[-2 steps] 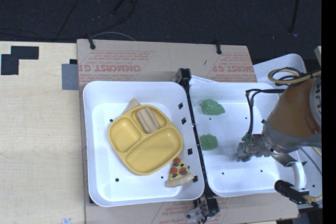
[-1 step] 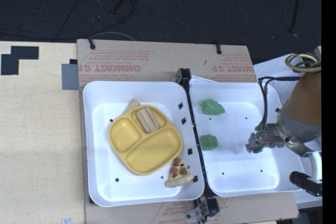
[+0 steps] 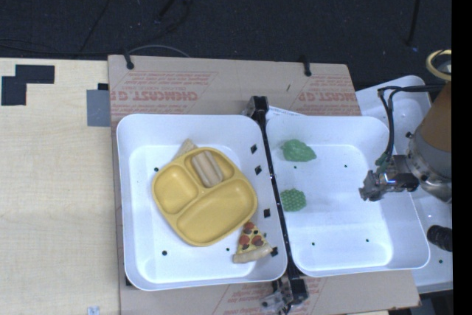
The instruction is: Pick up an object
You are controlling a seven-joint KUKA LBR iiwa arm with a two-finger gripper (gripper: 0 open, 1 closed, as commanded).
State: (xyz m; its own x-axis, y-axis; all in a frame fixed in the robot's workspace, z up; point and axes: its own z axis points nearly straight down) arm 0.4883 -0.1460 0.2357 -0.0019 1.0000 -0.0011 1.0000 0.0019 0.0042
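Gripper hangs over the right bin's right edge, its grip state impossible to tell, well apart from two green lumps near that bin's left wall, while the left bin carries a yellow tray holding a hot dog, and a pizza slice by its lower right corner.

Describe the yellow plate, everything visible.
The yellow plate is a rounded, three-compartment tray, plastic by its look, lying flat and turned at an angle in the left bin. A tan hot-dog-like piece sits in its top compartment; the other two hold nothing. A pizza slice lies just off its lower right edge.
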